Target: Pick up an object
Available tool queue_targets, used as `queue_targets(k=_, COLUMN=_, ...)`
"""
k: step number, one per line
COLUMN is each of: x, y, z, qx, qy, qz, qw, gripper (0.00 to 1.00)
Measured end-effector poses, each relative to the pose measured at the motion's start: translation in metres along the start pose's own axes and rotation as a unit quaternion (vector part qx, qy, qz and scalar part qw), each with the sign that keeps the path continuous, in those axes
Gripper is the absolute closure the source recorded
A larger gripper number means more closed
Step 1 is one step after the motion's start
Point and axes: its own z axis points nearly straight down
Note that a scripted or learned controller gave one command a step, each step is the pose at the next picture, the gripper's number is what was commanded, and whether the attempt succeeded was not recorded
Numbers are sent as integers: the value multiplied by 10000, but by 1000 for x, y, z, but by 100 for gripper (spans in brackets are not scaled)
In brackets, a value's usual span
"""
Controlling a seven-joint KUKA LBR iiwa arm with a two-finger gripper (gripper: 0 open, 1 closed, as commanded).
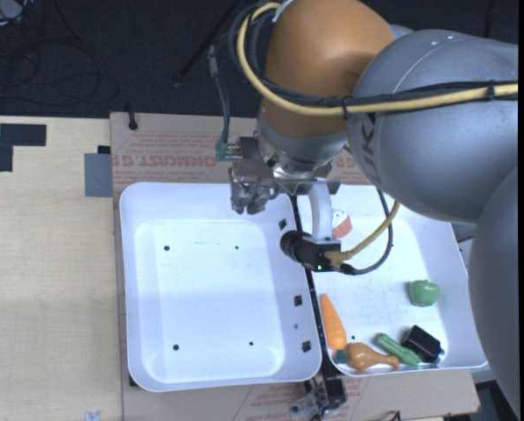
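My gripper (pixel 250 196) hangs over the far right corner of the left bin (pixel 148 235), below the orange band of the arm. Nothing shows between its fingers. The objects lie in the right bin (pixel 446 244): a green round piece (pixel 424 293) at the right, an orange carrot (pixel 334 321) along the near left wall, a tan-orange piece (pixel 367 356), a green stick-like piece (pixel 398 349) and a black block (pixel 422 342) in the near corner. A red and white thing (pixel 342 226) peeks out from behind the wrist.
The two white bins meet at a dark divider (pixel 308 305) running front to back. The big grey arm covers the far right part of the right bin. Bare cardboard (pixel 174 152) lies behind the bins and a pale wooden bench (pixel 43 261) to the left.
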Motion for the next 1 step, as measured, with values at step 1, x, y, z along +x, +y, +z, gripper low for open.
queue_targets(k=1, x=35, y=-47, z=41, qx=88, qy=-19, qz=4, qw=10000, gripper=100)
